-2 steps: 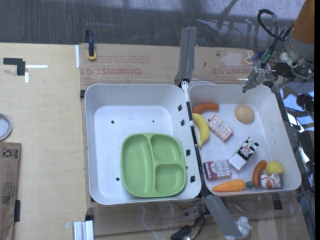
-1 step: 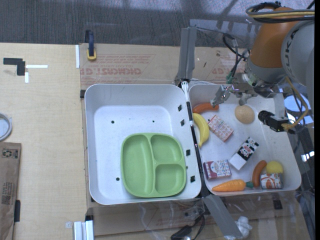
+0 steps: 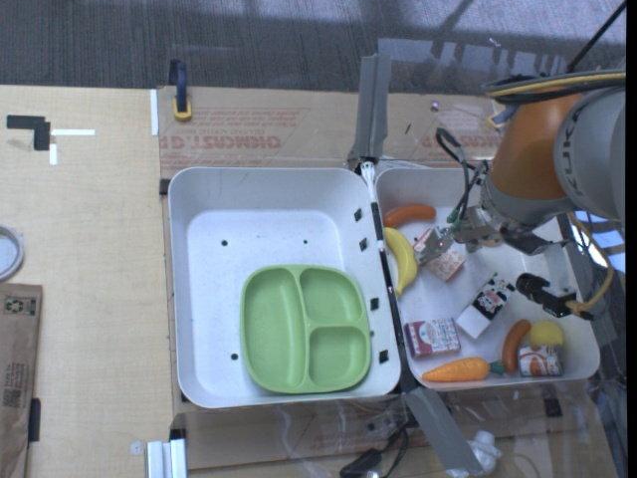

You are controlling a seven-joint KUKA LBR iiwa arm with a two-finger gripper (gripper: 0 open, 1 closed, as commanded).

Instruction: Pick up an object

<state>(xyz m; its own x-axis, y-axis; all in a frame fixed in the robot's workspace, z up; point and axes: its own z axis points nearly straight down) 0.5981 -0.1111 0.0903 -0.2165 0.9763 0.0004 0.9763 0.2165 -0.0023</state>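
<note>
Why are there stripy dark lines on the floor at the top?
In the camera view they are shadows cast across the grey floor; the white bins are evenly lit, and the arm looks slightly blurred.

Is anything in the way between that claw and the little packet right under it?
Nothing visible. The gripper is low over the small packet in the right bin. The banana lies beside the packet, toward the divider, not between them.

- Green divided plate [image 3: 306, 328] in the white left bin [image 3: 189, 267]
- Right of that bin: yellow banana [image 3: 401, 257], orange carrot [image 3: 457, 370], red-and-white carton [image 3: 432, 338]
- Orange band [image 3: 532, 157] on grey arm [image 3: 602, 147]
</note>
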